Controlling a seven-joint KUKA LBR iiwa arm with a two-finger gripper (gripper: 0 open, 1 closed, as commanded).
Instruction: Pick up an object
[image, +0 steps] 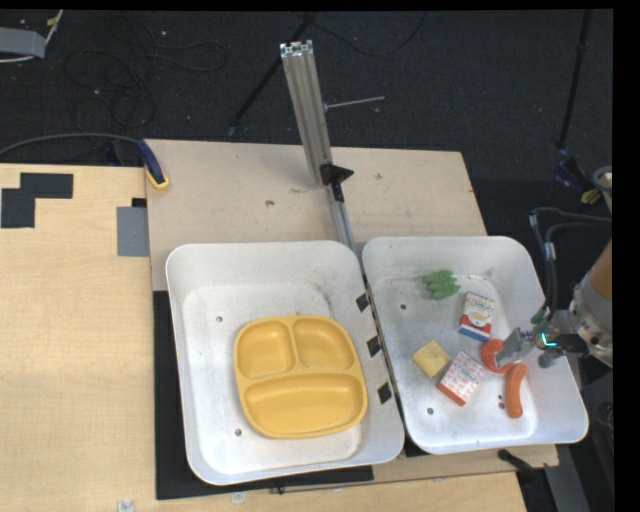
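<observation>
two bins: left bin (200, 300) holds yellow tray (298, 376); right bin (440, 425) holds small items.

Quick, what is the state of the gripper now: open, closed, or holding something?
Gripper: low over the right bin, right beside the orange-red sausage-shaped piece; open or shut cannot be told, and no object is visibly held.

The gripper (515, 348) hangs over the right bin (520, 262), seemingly touching an orange sausage (514, 388).
</observation>
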